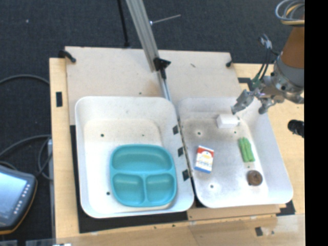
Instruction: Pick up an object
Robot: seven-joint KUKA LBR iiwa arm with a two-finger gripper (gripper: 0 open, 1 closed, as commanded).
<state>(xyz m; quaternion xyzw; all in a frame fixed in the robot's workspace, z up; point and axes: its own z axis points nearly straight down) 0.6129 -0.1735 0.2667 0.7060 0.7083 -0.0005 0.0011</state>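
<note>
Dark carpet surrounds a wooden bench (215,68) bearing two bins (128,106); gripper (252,102) fingers apart.

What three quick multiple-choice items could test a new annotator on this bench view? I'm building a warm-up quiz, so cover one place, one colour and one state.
1. Where is the teal divided tray?
A. left bin
B. right bin
C. on the floor

2. What colour is the long narrow object in the right bin?
A. red
B. green
C. black

3. How does the gripper stand to the white block?
A. the block is lifted clear of the bin
B. above and beside it
C. over the left bin

Key: 1 A, the tray lies in the left bin. 2 B, it is bright green. 3 B, the block rests on the bin floor by the gripper.
</note>
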